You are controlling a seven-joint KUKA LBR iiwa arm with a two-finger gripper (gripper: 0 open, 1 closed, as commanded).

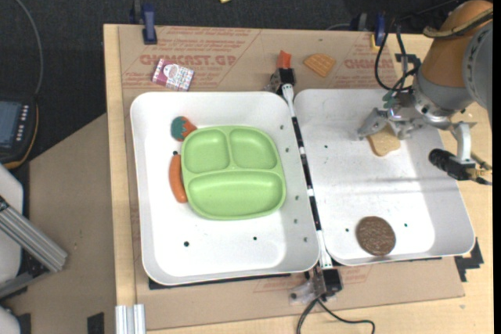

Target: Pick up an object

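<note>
You see the gripper (385,126) low in the right bin (344,176), right above a tan toast piece (383,144). Its fingers (368,126) spread wide. A brown cookie (376,235) lies in the same bin, well apart from the toast.

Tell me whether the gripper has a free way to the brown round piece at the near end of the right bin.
Probably yes. The gripper sits over the tan piece at the far end of the right bin, and the brown round piece lies alone, with bare white floor between them and nothing on top of it.
</note>
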